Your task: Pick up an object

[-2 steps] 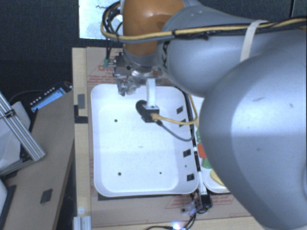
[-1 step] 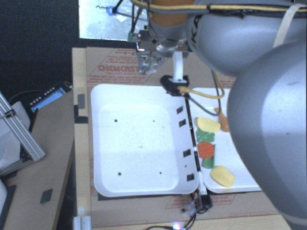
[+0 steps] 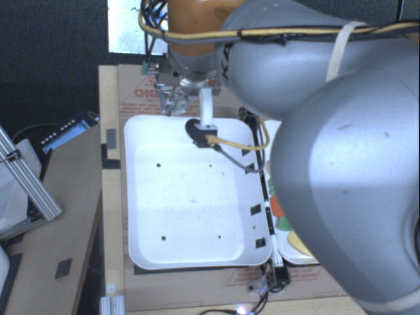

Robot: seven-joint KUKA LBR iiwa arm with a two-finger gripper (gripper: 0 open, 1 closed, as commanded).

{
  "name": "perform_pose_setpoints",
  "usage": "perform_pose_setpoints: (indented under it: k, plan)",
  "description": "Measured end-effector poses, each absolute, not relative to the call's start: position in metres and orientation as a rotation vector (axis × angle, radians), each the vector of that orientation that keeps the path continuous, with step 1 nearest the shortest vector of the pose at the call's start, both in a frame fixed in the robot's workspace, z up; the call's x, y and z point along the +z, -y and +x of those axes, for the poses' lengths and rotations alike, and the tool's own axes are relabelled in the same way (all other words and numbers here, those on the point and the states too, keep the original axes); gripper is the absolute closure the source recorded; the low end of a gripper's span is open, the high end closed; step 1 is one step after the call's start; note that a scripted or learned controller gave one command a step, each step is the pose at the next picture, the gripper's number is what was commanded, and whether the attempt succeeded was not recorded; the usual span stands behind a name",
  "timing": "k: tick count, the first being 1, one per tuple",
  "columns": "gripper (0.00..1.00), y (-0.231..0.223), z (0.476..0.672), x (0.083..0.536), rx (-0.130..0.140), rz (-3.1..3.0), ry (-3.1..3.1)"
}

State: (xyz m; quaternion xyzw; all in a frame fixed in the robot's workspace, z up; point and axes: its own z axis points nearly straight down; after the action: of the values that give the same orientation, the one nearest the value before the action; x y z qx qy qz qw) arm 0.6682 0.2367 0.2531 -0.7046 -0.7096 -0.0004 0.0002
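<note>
My gripper (image 3: 187, 107) hangs below the orange wrist band (image 3: 203, 12), over the far edge of the left white bin (image 3: 190, 241). A yellow cable and a black fitting run from it down toward the bins' divider. Nothing can be seen held in it. The grey arm (image 3: 341, 143) covers most of the right bin. In the gap by the arm's lower left edge, slivers of red (image 3: 276, 207), green (image 3: 283, 224) and yellow (image 3: 298, 243) objects show in the right bin.
The bins rest on a cardboard sheet (image 3: 131, 90) on the bench. A metal rail (image 3: 29, 182) and a dark device (image 3: 65, 131) lie off the bench to the left. Black clips sit along the divider (image 3: 262, 209) between the bins.
</note>
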Motion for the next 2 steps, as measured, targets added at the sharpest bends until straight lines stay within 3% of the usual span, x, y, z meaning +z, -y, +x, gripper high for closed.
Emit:
perform_pose_setpoints:
  k: [2]
  plan:
    - [1.0, -0.2346, 0.6687, 0.2815, -0.004, -2.215, 2.23]
